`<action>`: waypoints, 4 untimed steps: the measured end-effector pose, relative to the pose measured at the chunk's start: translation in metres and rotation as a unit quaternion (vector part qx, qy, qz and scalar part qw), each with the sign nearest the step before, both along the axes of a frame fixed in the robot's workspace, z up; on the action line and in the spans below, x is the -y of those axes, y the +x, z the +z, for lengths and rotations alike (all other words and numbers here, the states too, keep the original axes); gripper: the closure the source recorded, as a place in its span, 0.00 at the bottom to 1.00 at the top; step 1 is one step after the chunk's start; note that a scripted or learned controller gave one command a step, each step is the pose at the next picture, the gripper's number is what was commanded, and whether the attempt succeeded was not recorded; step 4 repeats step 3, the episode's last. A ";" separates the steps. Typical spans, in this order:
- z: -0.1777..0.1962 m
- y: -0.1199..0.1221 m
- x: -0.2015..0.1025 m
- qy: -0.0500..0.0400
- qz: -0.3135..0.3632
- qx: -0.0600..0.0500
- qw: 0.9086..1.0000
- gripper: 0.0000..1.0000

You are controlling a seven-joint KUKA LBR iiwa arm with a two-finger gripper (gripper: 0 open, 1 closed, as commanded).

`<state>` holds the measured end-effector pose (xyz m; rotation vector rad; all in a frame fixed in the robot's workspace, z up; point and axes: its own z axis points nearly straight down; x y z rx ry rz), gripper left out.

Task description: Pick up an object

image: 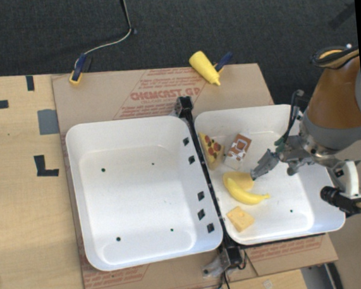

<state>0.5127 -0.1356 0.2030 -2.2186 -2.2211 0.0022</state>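
The grey two-finger gripper (259,170) hangs over the right shallow white plastic bin (302,221), just at 1 o'clock of the curved yellow plastic banana (243,190). I cannot tell how it is set. A tan square block (240,219) lies at 6 o'clock of the banana.

Pretty evenly lit from above, only soft shadows are cast; the white bins (128,133) look slightly blown out, and everything's a bit grainy.
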 end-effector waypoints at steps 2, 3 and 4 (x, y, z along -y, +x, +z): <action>0.025 0.039 -0.022 -0.002 -0.002 0.004 1.000 0.00; -0.022 0.068 -0.132 0.002 0.005 -0.001 1.000 0.00; -0.022 0.068 -0.132 0.002 0.005 -0.001 1.000 0.00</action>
